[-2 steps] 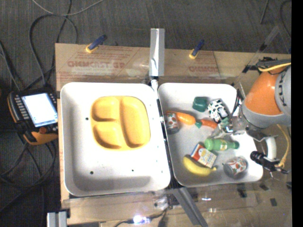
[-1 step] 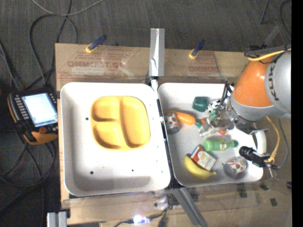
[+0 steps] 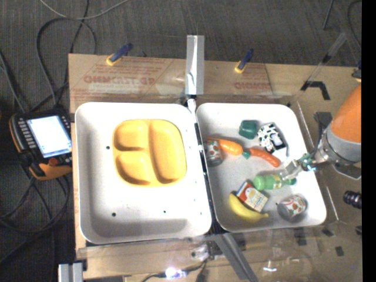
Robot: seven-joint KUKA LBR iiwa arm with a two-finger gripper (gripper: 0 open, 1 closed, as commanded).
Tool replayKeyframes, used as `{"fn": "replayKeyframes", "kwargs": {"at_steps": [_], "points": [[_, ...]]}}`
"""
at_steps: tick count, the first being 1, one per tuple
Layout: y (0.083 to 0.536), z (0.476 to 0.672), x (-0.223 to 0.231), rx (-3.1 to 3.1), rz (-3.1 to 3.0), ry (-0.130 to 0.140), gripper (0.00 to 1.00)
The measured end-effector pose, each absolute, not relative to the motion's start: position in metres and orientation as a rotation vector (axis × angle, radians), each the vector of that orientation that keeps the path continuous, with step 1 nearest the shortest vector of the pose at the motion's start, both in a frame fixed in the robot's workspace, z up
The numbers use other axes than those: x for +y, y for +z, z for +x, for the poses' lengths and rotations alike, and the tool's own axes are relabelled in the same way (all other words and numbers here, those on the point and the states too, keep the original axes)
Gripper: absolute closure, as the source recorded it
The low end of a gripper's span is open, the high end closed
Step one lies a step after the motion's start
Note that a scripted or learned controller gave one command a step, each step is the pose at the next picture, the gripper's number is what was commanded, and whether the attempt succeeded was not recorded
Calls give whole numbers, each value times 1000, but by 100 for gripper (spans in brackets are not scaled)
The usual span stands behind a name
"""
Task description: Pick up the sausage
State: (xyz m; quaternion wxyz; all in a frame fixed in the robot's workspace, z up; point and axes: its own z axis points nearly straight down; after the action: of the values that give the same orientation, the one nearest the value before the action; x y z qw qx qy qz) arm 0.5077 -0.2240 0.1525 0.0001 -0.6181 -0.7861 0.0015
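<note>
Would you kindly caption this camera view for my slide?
Grey KUKA arm's gripper beside the orange-red sausage in the right white bin.

Two white bins (image 3: pixel 88 157) sit side by side: one holds one yellow tray (image 3: pixel 150 151), the other, at three o'clock, eight small items including one banana (image 3: pixel 244 210).

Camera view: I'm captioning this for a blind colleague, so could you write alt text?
The gripper hovers in the right bin near an orange-red sausage, among toy foods. The left bin holds a yellow divided tray.
</note>
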Motion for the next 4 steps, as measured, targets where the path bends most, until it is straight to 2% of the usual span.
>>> {"fn": "replayKeyframes", "kwargs": {"at_steps": [1,2,3,4], "points": [[214,511,-131,-2704,-1599,0,100],[109,494,-150,-2978,-1079,-5,100],[182,520,-153,-2835,-1354,0,100],[228,568,-102,-2861,-1301,0,100]]}}
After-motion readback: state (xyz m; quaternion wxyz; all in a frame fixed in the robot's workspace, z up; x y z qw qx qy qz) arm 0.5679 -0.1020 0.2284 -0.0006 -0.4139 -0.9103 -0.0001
